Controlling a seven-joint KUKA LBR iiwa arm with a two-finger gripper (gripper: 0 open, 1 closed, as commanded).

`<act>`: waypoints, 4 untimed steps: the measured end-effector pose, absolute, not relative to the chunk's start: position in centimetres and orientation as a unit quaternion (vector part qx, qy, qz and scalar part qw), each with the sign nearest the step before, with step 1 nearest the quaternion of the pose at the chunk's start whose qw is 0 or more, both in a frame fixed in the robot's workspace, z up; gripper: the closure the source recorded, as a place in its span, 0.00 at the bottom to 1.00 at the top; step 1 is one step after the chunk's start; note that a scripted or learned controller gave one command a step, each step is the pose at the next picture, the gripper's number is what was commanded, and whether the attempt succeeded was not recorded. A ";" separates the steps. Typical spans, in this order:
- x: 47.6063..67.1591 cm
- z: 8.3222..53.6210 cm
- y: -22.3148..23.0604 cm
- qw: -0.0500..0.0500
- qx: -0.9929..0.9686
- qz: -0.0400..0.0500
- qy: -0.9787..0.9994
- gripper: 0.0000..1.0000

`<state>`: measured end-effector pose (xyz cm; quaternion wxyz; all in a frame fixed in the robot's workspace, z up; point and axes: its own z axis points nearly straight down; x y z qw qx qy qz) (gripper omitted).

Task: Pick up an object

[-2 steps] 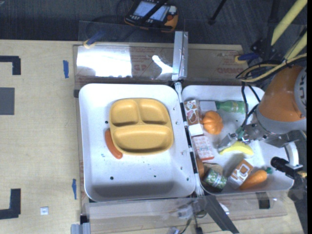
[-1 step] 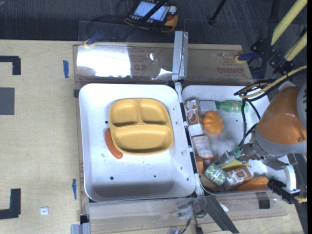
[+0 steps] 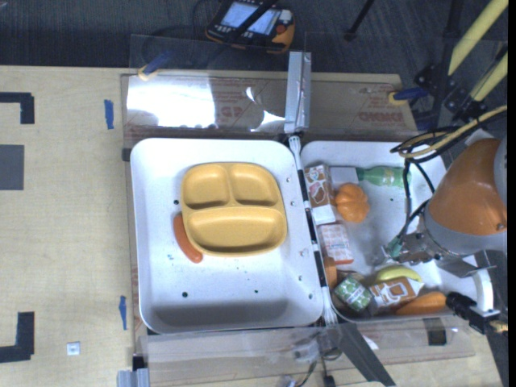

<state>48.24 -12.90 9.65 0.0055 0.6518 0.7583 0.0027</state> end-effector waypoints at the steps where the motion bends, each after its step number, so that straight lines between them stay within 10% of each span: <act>1: 48.2 8.7 -20.1 0.004 0.538 0.001 0.843 1.00; 3: 51.0 8.8 -13.3 0.005 0.521 0.001 0.853 1.00; 4: 52.7 8.7 -17.4 0.004 0.355 0.001 0.935 1.00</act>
